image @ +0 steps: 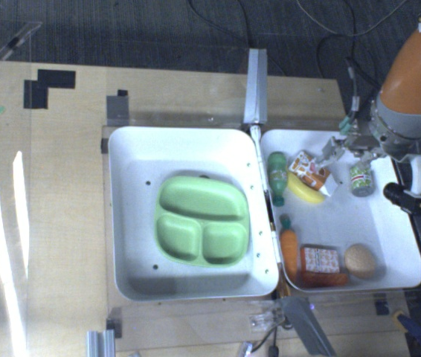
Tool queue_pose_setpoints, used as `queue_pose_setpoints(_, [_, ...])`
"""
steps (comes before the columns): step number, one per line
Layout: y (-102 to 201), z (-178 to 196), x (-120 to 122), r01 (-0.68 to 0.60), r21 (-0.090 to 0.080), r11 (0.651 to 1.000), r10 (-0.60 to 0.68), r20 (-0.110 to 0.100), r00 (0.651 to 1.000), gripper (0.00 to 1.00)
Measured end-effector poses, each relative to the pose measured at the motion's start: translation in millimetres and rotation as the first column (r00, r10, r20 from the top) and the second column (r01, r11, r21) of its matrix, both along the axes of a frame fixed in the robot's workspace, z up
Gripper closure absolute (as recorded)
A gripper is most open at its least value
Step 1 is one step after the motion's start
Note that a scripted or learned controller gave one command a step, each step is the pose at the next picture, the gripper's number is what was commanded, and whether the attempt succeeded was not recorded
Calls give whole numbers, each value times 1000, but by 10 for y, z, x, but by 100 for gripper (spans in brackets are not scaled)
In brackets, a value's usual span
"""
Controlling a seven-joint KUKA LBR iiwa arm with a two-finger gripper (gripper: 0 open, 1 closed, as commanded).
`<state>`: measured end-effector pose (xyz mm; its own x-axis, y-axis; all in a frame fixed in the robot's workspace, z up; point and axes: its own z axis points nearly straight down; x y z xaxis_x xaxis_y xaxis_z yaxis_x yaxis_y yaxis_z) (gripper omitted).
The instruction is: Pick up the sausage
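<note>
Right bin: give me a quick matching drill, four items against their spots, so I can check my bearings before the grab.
Items:
1. green bottle
2. banana
3. carrot
4. round brown item

Places:
A. near-right part of the bin
B. beside the snack packet, left of centre
C. far end of the left wall
D. near end of the left wall

Pairs: 1-C, 2-B, 3-D, 4-A

Right bin: centre floor open; bottle, banana, carrot and box obstruct left and front.
</note>
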<state>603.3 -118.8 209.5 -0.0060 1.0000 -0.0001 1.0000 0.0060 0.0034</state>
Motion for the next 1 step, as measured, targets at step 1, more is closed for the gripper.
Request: queue_pose_setpoints(1, [522,1362,512,-127,-2,992,127,5,992,0])
